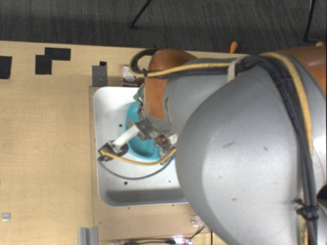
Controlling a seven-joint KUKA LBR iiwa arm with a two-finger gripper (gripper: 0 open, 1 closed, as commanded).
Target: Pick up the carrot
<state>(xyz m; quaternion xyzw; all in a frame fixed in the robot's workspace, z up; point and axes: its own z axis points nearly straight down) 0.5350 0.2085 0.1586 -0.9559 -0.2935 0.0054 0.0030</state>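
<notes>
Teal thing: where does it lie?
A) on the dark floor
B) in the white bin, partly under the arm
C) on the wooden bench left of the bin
B: the teal thing sits inside the bin, with the arm covering its right part.

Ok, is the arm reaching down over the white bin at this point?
Yes, the arm hangs above the white bin, its wrist end partly covering a teal object that lies inside.

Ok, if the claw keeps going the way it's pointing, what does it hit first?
Probably the teal object in the white bin, right under the claw; depth is hard to judge from above.
</notes>
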